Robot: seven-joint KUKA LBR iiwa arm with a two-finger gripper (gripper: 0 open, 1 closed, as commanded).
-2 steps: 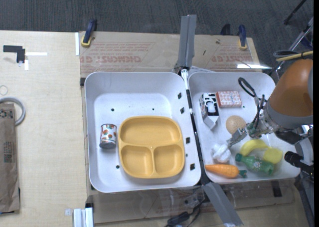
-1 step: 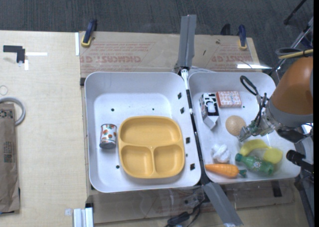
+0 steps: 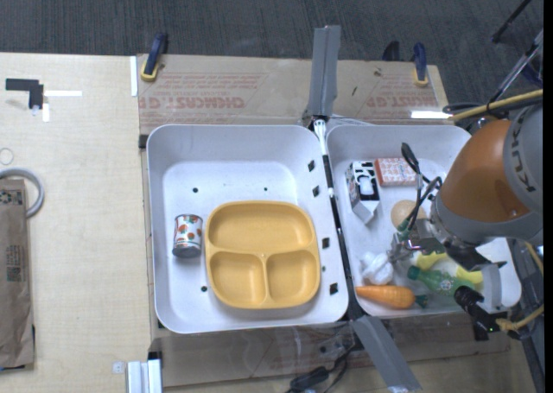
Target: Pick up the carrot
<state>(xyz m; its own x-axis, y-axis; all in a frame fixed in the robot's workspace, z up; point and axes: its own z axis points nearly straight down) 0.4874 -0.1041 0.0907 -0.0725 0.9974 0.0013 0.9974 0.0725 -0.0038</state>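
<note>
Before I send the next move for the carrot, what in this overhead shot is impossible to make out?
- Claw: its tips sit in the right bin's clutter under the arm's wrist, so its opening is unreadable.
- Yellow and green items beside the carrot: partly covered by the arm, identity unclear.
- Small can in the left bin: label print too small to read.

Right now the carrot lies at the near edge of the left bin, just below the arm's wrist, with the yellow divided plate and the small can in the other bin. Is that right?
Not quite. The camera view shows the carrot at the near edge of the right bin, just below the arm's wrist. The yellow divided plate and the small can are in the left bin.
</note>
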